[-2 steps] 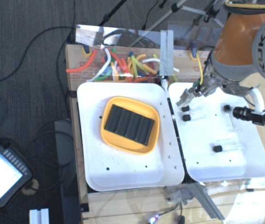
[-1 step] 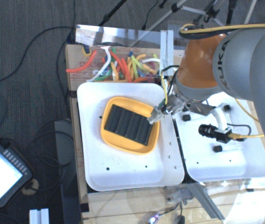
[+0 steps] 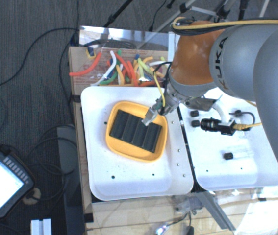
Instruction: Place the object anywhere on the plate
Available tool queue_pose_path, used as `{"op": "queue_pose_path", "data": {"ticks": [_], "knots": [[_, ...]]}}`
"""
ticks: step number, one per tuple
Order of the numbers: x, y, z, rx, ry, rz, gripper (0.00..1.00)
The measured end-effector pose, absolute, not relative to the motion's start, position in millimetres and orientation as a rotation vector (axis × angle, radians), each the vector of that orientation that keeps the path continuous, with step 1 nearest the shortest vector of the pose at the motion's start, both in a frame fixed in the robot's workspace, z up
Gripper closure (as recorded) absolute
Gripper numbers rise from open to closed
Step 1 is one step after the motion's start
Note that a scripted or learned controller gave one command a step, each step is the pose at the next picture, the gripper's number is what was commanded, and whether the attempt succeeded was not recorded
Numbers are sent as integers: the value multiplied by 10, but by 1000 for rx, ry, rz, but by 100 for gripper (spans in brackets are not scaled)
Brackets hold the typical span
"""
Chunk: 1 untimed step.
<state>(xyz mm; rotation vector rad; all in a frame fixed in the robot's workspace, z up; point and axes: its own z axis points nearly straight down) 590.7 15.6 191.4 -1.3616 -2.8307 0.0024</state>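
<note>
Yellow plate (image 3: 113,142) in the left of 2 white bins (image 3: 129,180), tilted slightly, near the bin's middle. On it, flat, a black ridged object (image 3: 134,129) covering most of the plate's inside. Above the plate's upper right edge, the gripper (image 3: 151,117), its tip at or just over the object's right corner. Fingers too small and foreshortened here: cannot tell whether open or closed. Grey arm (image 3: 246,48) with orange band (image 3: 195,53) overhead at right.
</note>
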Motion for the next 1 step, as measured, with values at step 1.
{"op": "queue_pose_path", "data": {"ticks": [1], "knots": [[5906,156,1913,-1361,-2830,2,0]]}}
